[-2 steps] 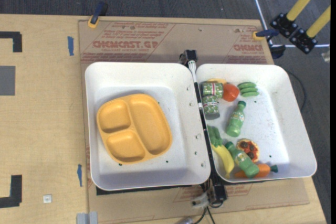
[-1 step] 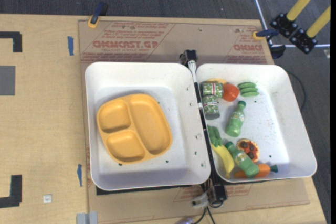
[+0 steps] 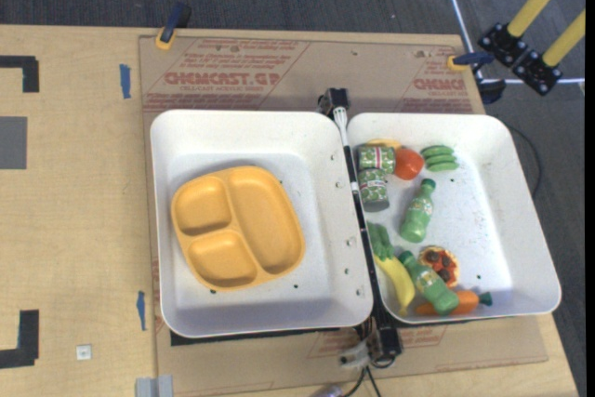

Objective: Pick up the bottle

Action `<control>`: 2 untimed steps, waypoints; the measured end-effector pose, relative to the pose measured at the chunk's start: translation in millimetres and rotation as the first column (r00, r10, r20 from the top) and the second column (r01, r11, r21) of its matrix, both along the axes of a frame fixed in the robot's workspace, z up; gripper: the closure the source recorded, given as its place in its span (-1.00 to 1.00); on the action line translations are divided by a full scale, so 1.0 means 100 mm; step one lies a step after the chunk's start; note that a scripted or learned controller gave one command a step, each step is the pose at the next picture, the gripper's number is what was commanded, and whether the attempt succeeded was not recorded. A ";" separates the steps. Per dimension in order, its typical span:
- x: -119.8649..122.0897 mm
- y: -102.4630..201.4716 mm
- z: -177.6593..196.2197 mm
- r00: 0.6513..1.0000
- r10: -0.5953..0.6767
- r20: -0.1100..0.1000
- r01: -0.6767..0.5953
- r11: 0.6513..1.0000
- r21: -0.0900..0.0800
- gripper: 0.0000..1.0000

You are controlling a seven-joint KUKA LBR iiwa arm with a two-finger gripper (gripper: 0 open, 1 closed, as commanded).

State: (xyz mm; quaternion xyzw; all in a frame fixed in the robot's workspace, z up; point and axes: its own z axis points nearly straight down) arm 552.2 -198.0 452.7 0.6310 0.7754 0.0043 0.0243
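A pale wooden bench, overlaid with a printed cardboard sheet (image 3: 279, 70), stands on dark carpet and carries two shallow white bins side by side. The left bin (image 3: 177, 293) holds a yellow divided tray (image 3: 238, 225) lying at a slant. The right bin (image 3: 507, 218) holds the clutter: at its twelve o'clock, two green-labelled cans (image 3: 375, 172) against the shared wall, a red tomato (image 3: 407, 164) and a green pepper (image 3: 439, 157); at six o'clock, a banana (image 3: 398, 279), a small pizza slice (image 3: 439, 263) and other toy food.

The bottle (image 3: 418, 210), green with a pale label, lies near the bin's centre. Its long axis runs from roughly one o'clock at the cap to seven o'clock at the base. It sits just beside the lower can, apart from it, with bare white floor on its three o'clock side all the way to the bin wall.

An approach from three o'clock looks easiest, jaws closing across the bottle's short width. Whether the jaws stand apart or together cannot be told from here.
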 end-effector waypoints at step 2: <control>0.02 0.00 0.22 1.000 0.003 0.010 -0.003 1.000 -0.005 1.00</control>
